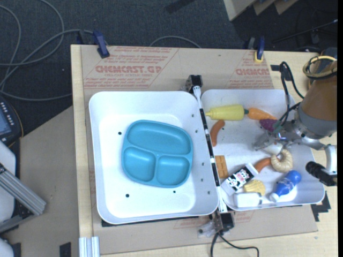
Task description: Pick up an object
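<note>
Low over the right bin sits the gripper, at the end of the grey arm that comes in from the right. Its metal fingers are thin and partly blurred, and I cannot tell if they are spread or closed, or if anything is between them.

Just below the gripper lies a beige ring, like a small donut; it looks very close to the fingertips, maybe touching. Just above the gripper there is a dark purple piece, and beside that an orange carrot. To the upper left of the gripper a yellow corn lies along the far wall of the bin. Left of the gripper is a curved orange sausage, near the inner wall.

Lower left of the gripper a small orange piece lies next to the ring. Further down are a black and white box, a yellow piece touching it, and a white block at the near wall. Below and a little right of the gripper lies a blue bottle with a white cap end.

Far to the left of the gripper stands the left bin. It holds a blue plate with three compartments.
</note>
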`<action>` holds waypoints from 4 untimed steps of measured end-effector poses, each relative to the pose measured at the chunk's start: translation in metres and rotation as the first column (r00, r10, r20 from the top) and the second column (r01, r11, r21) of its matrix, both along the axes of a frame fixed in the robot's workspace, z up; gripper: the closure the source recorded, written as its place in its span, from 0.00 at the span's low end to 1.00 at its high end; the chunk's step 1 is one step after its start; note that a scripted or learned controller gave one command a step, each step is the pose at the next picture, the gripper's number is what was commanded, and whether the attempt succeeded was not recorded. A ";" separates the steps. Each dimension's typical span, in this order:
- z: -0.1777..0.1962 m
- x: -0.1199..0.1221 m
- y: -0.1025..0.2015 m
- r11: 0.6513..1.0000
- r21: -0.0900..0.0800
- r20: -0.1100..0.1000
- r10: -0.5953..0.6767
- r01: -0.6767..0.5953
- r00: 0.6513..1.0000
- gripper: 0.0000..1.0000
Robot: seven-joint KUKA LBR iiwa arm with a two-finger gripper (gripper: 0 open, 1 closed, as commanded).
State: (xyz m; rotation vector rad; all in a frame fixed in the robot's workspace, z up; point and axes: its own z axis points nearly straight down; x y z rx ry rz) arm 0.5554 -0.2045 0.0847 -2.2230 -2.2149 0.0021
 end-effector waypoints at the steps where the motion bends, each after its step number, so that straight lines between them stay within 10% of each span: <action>1: 0.012 0.003 0.002 1.000 -0.002 0.007 0.003 -0.003 1.000 1.00; 2: 0.002 0.026 0.077 1.000 -0.001 0.009 0.010 -0.010 1.000 1.00; 3: 0.058 0.017 0.060 1.000 -0.004 0.010 0.003 -0.003 1.000 1.00; 4: 0.008 0.062 0.099 1.000 0.000 0.005 0.004 -0.004 1.000 1.00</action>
